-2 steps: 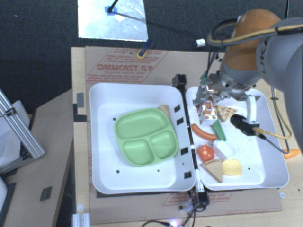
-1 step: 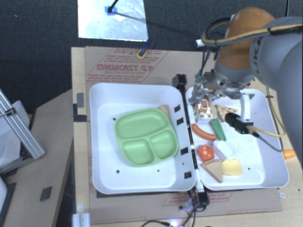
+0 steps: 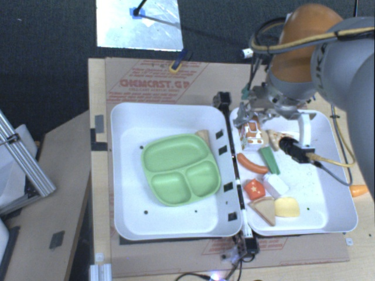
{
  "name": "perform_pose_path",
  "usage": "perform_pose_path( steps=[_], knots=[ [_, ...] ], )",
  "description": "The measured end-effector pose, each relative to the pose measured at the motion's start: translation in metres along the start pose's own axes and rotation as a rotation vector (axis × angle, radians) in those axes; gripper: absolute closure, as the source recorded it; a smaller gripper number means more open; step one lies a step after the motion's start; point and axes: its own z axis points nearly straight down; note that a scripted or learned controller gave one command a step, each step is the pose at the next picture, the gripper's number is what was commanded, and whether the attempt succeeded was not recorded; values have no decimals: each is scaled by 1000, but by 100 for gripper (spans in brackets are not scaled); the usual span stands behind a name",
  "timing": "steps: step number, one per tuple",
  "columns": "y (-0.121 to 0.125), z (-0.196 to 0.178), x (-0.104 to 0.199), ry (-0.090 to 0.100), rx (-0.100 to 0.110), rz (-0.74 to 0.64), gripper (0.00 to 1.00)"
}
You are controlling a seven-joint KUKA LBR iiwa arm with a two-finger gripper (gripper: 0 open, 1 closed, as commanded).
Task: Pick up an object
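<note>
I can't tell how the jaws stand: the gripper [image 3: 253, 117] is a clutter of metal and cable low over the far left corner of the right bin [image 3: 337, 212], and the wrist above hides most of it. Just beneath it lies a small orange-and-white carton [image 3: 253, 136], its top end lost under the gripper, so I can't say whether they touch. Right of the carton I make out a tan piece [image 3: 274, 138], partly covered by a black fitting and its cable.

Nearer to me sit a red sausage [image 3: 252, 163] and a green stick [image 3: 269, 160], touching or nearly so. Nearer still are a tomato [image 3: 254, 188], a white block [image 3: 275, 185], a yellow piece [image 3: 287, 207] and a tan wedge [image 3: 264, 209], all close together.

In the left bin [image 3: 126, 157] a green divided plate [image 3: 179, 169] lies flat, with a tan scrap [image 3: 203, 136] poking out at its far right edge, mostly hidden. The arm [image 3: 328, 45] runs off the right edge.
</note>
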Motion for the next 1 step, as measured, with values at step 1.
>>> perform_pose_path(
  steps=[1],
  knots=[
    [9,-2,-14,-1,0,6,100]
  ],
)
